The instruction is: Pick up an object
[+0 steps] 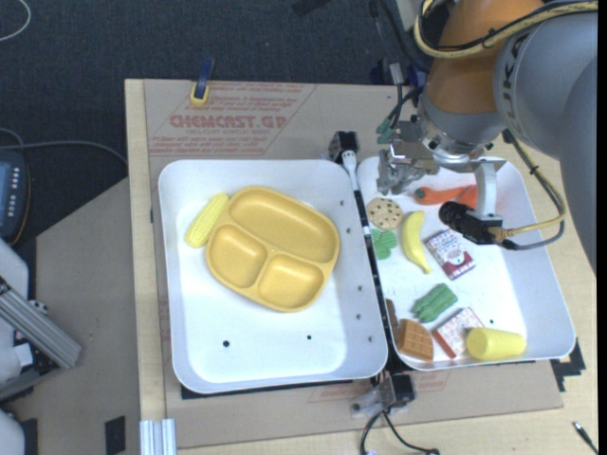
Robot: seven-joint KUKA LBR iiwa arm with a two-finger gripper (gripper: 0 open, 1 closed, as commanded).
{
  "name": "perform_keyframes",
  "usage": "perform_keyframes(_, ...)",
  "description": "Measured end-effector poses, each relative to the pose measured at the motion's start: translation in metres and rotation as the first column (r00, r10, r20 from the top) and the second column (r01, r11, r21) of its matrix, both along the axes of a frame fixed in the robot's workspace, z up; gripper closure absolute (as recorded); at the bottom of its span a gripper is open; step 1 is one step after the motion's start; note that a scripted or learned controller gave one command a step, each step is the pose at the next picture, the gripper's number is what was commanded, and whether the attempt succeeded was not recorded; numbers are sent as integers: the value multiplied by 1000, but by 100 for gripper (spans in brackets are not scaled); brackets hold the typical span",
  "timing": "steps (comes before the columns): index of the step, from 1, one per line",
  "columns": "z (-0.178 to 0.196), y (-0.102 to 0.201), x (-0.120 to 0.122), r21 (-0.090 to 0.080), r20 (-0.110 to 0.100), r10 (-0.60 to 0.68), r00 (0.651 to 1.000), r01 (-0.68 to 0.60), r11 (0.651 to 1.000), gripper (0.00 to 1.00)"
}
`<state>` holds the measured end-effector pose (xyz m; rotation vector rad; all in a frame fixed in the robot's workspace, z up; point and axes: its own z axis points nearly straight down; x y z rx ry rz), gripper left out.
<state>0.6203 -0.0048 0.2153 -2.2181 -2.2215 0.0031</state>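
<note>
Yellow three-compartment plastic tray in left white bin, yellow toy corn cob touching tray's left edge. Right white bin: round cookie left of yellow banana; green pea pod nearer front; yellow cup front right.

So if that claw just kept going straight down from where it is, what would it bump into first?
Probably the round cookie, which lies just below the gripper in the right bin. Depth is hard to judge from this slanted view, so it might land on bare bin floor beside it.
</note>
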Motion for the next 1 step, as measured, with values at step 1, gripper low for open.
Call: perform_keyframes(1,2,1,5,0,5,0,1000,0,1000,100)
